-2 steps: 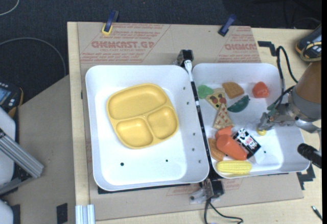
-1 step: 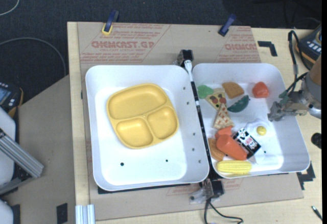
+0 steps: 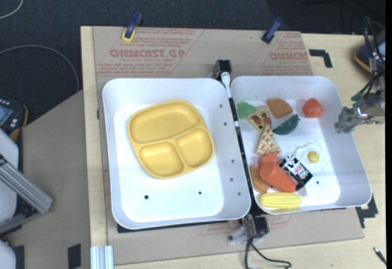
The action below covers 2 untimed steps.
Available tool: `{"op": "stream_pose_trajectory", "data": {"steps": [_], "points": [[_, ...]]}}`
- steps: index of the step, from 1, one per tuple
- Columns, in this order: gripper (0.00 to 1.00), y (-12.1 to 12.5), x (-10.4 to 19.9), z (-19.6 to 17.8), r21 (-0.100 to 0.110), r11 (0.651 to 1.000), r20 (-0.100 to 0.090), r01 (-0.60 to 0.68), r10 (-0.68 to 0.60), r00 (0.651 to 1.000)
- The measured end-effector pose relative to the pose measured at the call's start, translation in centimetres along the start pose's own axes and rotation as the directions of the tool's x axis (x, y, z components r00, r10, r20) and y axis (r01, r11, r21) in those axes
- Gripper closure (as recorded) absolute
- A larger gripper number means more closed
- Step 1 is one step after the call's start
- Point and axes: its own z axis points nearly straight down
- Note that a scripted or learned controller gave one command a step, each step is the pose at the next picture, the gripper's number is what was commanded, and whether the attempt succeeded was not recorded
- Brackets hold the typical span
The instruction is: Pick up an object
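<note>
The right bin holds a heap of toy foods: a red tomato, a toast slice, a green leaf, two pizza slices, a dark green piece, a fried egg, an orange-red piece, a small black-and-white box and a yellow corn cob. My gripper hangs at the right bin's right rim, to the right of the tomato and apart from every toy. Nothing shows in its grasp.
The left bin holds a yellow divided plate. A black hinge strip runs between the bins. Two clamps pin the cardboard at the back. Grey equipment stands at the far left.
</note>
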Motion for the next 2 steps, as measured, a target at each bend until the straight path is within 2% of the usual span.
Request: {"op": "stream_pose_trajectory", "data": {"steps": [1,2], "points": [[1.0,0.1,0.0,-0.8,0.001,1.0,-0.001,0.001,-0.001,1.0],[1.0,0.3,5.7,0.2,0.007,1.0,-0.006,0.005,-0.005,1.0]]}}
